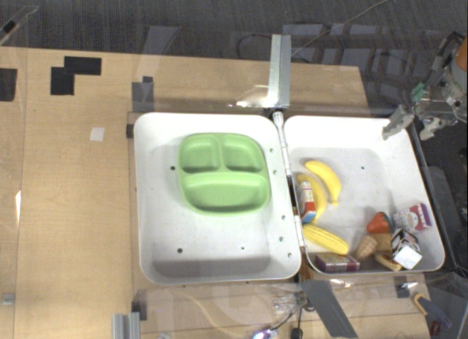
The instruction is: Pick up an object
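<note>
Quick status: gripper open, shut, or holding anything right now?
Gripper: over the far right corner of the right bin; open or shut cannot be told, and nothing is seen held.

A yellow banana (pixel 325 179) lies flat and curved in the right bin (pixel 365 140) — near its middle, just right of the divider-side bottle (pixel 308 199).

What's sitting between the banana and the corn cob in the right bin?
In the camera view, a small bottle with a red label lies between the banana and the corn cob.
</note>
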Controlling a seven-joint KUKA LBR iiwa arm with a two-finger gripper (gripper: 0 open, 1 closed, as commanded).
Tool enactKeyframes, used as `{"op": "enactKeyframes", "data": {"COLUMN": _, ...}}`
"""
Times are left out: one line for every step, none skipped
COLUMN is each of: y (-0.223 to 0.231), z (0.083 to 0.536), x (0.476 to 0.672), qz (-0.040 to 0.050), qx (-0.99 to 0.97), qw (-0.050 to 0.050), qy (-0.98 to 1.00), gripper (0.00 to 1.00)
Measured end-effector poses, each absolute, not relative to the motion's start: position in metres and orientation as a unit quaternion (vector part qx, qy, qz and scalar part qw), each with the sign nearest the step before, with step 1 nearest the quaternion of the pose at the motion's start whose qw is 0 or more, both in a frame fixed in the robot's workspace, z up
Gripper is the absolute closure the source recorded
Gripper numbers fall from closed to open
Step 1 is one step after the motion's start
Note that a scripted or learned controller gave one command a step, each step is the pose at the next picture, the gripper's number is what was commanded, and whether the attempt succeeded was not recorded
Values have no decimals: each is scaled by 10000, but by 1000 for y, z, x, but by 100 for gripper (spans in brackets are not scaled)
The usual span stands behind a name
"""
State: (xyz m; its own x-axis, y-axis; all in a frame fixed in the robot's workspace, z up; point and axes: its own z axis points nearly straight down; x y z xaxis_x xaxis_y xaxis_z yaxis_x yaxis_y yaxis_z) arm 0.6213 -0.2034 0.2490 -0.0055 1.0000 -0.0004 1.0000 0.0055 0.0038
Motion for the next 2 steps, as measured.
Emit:
{"op": "enactKeyframes", "data": {"y": -142, "z": 149, "x": 606, "qz": 5, "qx": 6842, "qw": 0, "qy": 7293, "gripper": 0}}
{"op": "enactKeyframes", "data": {"y": -106, "z": 90, "x": 604, "qz": 40, "qx": 6741, "qw": 59, "qy": 7386, "gripper": 0}}
